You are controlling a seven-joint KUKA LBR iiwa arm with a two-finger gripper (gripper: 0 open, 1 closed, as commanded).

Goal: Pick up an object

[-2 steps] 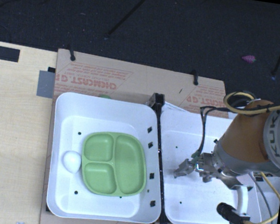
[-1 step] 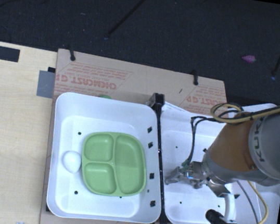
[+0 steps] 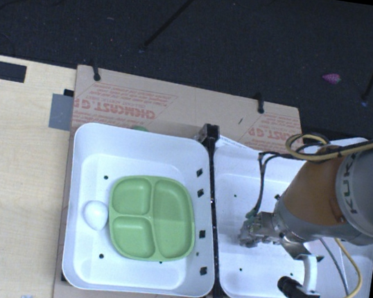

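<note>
Grey arm (image 3: 358, 193) enters from right, orange band (image 3: 313, 193) above wrist; pincer (image 3: 251, 234) pointing down and left.

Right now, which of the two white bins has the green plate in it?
The left bin, away from the arm. It holds the green divided plate and a white ball; the gripper is over the right bin.

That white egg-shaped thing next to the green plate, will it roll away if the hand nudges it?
Probably: the white egg looks smooth and rounded, so a nudge could roll it. The green plate beside it may stop it that way. Its glossy curve suggests a slippery grasp.
</note>
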